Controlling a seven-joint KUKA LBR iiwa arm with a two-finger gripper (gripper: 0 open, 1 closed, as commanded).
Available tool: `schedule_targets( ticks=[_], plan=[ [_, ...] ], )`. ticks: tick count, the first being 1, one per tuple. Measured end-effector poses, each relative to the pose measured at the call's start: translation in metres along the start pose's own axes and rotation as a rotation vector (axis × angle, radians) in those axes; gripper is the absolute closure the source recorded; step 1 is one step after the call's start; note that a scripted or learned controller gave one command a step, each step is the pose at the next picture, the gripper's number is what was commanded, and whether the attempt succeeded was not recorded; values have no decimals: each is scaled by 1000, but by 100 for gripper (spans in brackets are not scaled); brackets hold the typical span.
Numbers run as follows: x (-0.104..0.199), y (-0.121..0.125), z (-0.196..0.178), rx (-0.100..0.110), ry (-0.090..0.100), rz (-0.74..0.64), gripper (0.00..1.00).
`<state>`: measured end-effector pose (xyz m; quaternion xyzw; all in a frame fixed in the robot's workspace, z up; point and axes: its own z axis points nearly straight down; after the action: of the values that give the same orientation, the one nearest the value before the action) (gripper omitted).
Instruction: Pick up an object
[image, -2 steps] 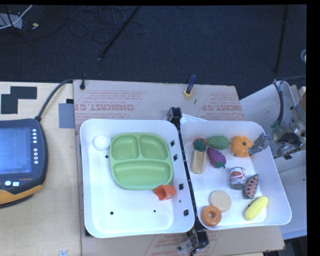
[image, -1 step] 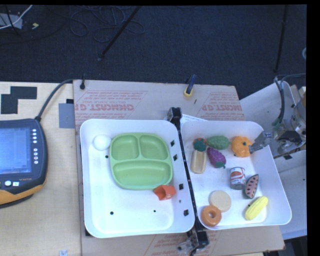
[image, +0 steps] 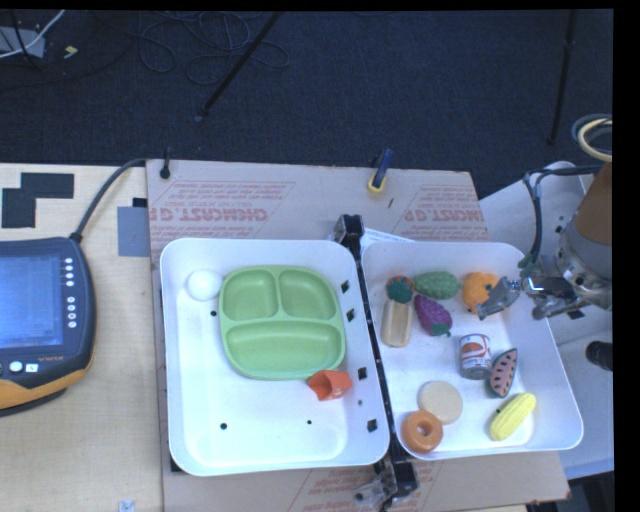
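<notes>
Overhead, from the one fixed camera, I see the grey arm (image: 590, 225) reaching in from the right, its jaws (image: 522, 296) hanging above the right bin's (image: 560, 400) upper right corner, just beside an orange toy fruit (image: 478, 288). Two metal fingers (image: 497, 300) stand apart, and I see nothing between them; the jaws look open and hold no object.

Lying in the right bin, near the top edge: a green-capped tan piece (image: 397, 314), a green vegetable (image: 436, 284), and a purple eggplant (image: 433, 314) just below it. Mid-bin stands a small can (image: 474, 355), with a watermelon slice (image: 503, 372) just beside it on the right. Toward the front edge lie a pale round cookie (image: 441, 401), an orange doughnut (image: 421, 432) touching the front wall, and a yellow corn cob (image: 512, 416).

Across the divider, the left bin (image: 200, 430) carries a green sectioned plate (image: 282, 322), a white ball (image: 203, 285) near its upper left corner, and a small orange block (image: 330, 384) just below the plate's lower right edge.

Both bins sit on a cardboard sheet (image: 240, 205) on the tabletop (image: 80, 440). A handheld control pendant (image: 40, 315) with a blue screen rests well apart at far left.
</notes>
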<state>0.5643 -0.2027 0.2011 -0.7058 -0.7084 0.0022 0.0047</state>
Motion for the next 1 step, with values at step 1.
schedule_targets(
  ticks=[1],
  plan=[
    [-4,4,48,0,0,2,0]
  ],
)
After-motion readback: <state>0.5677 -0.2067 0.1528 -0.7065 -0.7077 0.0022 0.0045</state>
